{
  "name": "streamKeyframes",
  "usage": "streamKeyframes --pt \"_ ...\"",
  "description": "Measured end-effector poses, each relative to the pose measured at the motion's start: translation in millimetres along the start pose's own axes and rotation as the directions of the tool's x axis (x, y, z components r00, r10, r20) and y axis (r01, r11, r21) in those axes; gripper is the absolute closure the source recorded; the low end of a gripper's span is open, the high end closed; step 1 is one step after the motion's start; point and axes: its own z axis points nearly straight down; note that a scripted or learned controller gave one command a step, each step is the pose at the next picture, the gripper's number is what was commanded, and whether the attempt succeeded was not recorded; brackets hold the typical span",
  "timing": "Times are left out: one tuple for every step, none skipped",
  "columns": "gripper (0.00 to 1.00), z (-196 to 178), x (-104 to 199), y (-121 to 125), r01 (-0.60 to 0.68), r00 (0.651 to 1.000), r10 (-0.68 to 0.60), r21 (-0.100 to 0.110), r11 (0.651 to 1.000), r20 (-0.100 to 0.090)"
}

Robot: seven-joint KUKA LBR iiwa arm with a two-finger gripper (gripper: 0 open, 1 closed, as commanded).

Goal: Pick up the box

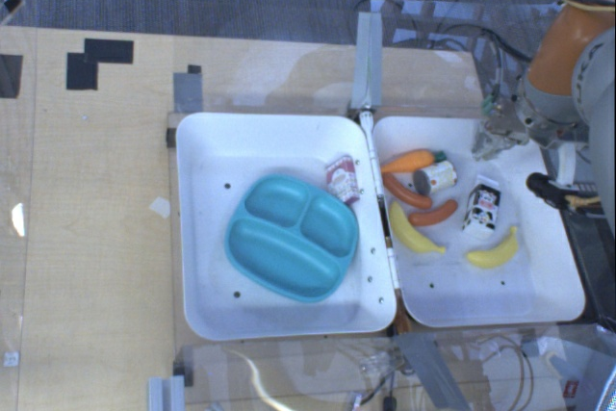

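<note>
While the gripper (498,141) hangs at the right bin's (553,298) far edge, you cannot tell its state; the box (481,207) lies untouched between two bananas nearby. Approach, grasp and lift all remain.

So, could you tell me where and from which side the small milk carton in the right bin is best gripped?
Probably across its two long sides, coming straight down from above. The milk carton lies flat and nearly lengthwise up the view, with bare bin floor on both long sides. The banana sits close below its lower end, so closing along its length looks riskier. The hand is above it in the view.
</note>
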Motion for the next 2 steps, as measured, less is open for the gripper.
streamKeyframes --pt "1.0 -148 50 -14 -0.228 0.974 0.228 0.005 0.974 0.001" --pt "1.0 -159 52 -12 -0.22 0.975 0.22 0.0 0.975 0.002"
